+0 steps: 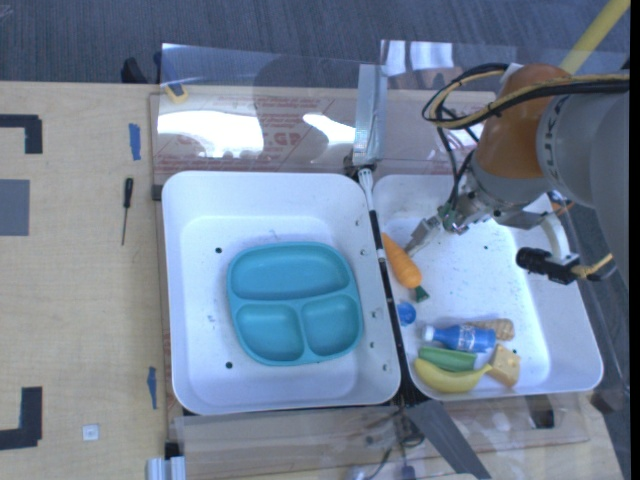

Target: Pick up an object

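My gripper [428,232] hangs low over the back left part of the right bin [560,318], reaching in from the right. Its tip points down-left and ends just above the top end of an orange carrot [400,263], which lies along the bin's left wall. Nothing shows in its grasp. Toward the front of that bin is a cluster: a small blue cap [405,314], a blue-labelled bottle [462,337], a green vegetable [450,358], a yellow banana [445,376] and a tan piece of food [505,366].
The left bin [190,228] holds a teal divided plate [293,300] in its middle. A clear plastic wall [260,108] stands behind both bins. The grey arm with its orange band [520,128] and a black cable cross the back right.
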`<state>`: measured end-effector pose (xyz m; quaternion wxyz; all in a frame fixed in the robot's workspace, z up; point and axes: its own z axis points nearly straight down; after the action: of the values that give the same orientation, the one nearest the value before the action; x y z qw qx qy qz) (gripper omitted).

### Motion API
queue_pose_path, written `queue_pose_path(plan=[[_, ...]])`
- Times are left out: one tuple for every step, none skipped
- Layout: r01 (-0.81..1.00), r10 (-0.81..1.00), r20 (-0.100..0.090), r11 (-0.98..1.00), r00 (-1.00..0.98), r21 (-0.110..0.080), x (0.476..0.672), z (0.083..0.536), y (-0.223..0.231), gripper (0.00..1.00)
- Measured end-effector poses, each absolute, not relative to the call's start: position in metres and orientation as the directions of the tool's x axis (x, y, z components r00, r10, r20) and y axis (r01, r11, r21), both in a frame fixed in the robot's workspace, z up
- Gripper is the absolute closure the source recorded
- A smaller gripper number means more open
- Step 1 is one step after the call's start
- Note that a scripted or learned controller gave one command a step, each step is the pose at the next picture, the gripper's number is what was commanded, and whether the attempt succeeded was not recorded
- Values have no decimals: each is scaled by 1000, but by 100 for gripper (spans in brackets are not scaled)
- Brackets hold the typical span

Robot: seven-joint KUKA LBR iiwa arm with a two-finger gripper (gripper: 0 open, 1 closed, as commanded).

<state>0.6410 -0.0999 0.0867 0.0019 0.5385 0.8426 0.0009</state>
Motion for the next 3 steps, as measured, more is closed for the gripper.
queue_pose_path(plan=[[868,868,-10,496,-496,10,648,175,-126,0],[868,868,-4,496,-496,3,645,170,-125,0],[905,905,-5,426,-426,6,609,88,-104,0]])
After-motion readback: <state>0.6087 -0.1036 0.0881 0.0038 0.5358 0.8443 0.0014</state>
